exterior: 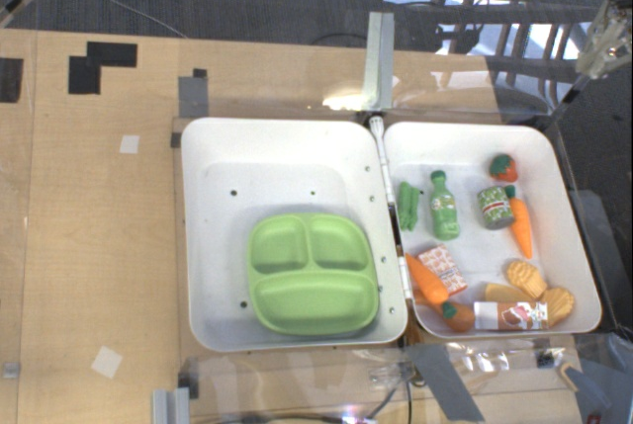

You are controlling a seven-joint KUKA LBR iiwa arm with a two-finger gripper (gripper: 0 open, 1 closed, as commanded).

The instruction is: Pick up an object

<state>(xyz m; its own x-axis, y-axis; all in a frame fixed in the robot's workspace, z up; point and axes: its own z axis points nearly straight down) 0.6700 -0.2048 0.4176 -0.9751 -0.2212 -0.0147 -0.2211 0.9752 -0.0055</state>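
The right bin [554,150] holds several toy foods. A green bottle [442,205] lies beside a green pea pod [407,207] near the divider. A red strawberry [503,167], a green can [494,207] and an orange carrot [520,226] sit toward the right wall. At the front lie a second carrot [427,282], a small red and white box [442,268], two tan pastries [526,278], and a white packet [509,315]. A pale grey piece of the arm [608,44] pokes in at the upper right edge, high above and behind the bin, away from all objects.
The left bin [227,165] holds a green divided plate [312,272] at its front right. A metal post [379,61] stands behind the divider between the bins. A metal frame [514,27] runs behind the right bin. Wooden bench surface [89,244] lies to the left.
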